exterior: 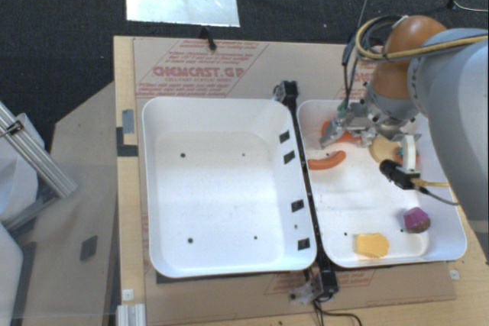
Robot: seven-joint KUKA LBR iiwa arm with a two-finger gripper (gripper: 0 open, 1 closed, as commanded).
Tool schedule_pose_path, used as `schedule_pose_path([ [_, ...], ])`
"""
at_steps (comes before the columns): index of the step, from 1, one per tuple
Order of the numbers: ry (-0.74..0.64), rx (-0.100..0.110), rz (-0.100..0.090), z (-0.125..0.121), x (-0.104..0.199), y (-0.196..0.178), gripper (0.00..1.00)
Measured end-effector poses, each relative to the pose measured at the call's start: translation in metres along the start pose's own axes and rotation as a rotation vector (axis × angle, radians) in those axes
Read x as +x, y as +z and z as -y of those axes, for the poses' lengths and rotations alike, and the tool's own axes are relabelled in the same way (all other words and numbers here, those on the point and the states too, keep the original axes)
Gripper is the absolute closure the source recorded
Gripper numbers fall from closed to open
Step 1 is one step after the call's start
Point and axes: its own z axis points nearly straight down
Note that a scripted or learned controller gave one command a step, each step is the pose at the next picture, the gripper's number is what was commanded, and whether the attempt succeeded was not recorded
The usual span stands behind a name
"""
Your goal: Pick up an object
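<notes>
The gripper [341, 131] is positioned over the far part of the right bin [443, 244]. Whether its fingers are open or closed cannot be told. An orange sausage-shaped object [327, 159] is located in the right bin, just nearer the camera than the fingertips, apart from them and not between them. A purple object [416, 220] and a yellow object [372, 244] are located at the near side of the same bin.
</notes>
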Motion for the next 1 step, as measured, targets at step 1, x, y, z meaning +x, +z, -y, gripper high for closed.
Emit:
schedule_pose_path([
  [1,-0.001,-0.013,0.000,0.0098,0.0091,-0.0010,0.00],
])
